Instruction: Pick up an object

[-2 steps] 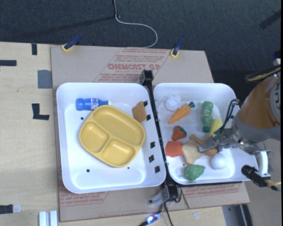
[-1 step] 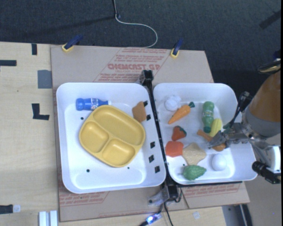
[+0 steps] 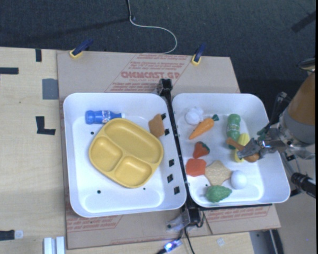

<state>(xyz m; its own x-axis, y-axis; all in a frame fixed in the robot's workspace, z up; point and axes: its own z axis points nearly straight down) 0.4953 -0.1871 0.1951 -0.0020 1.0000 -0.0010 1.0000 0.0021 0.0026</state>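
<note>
Two shallow white bins sit side by side on the bench. The gripper [image 3: 250, 151] reaches in from 3 o'clock and is low over the right side of the right bin [image 3: 273, 187]. I cannot tell if it pinches something, because a small cluster of yellow and orange pieces [image 3: 240, 142] lies right against its tip and hides this part. Just at 11 o'clock from the gripper a green bottle-shaped toy [image 3: 233, 124] stands close to this cluster. The other toys in this bin lie toward 9 o'clock from the gripper: an orange carrot [image 3: 203, 126], a white round piece [image 3: 193, 115] above it, a strawberry [image 3: 201, 149], a red piece [image 3: 196, 166], and a beige cracker-like piece [image 3: 218, 172]. At 7 o'clock from the gripper there is a white egg [image 3: 238, 180], and beside it a green leafy toy [image 3: 217, 193] near the bottom rim. In the left bin [image 3: 77, 194] a yellow divided plate [image 3: 126, 152] takes the middle, a blue bottle [image 3: 99, 116] lies at its 11 o'clock, and a brown piece [image 3: 157, 125] at its 2 o'clock.
</note>
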